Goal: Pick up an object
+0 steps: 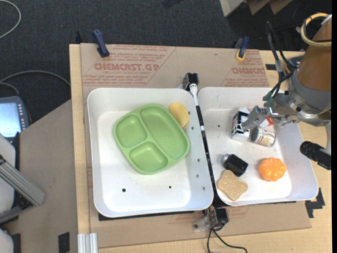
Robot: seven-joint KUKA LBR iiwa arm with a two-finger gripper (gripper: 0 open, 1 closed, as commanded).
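Arm: reaches in from the right; gripper [256, 121] low in the right bin [300, 194]
Claw: state cannot be told
Under the gripper: a small white-and-black object [241, 126] and a capped bottle [263, 137], touching
Front: black block [235, 164]; cracker [232, 185]; orange pumpkin [272, 169]
Left bin [105, 194]: green tray [151, 138]; yellow piece [179, 113] at its far edge

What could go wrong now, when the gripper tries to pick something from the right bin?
1. The gripper sits over a tight cluster: a black-and-white item and a small bottle lie close together, so it may catch both, or neither.
2. The bottle lies on its side and looks round; it might roll away when touched.
3. The cluster is near the bin's middle, so a push could knock it toward the orange toy.
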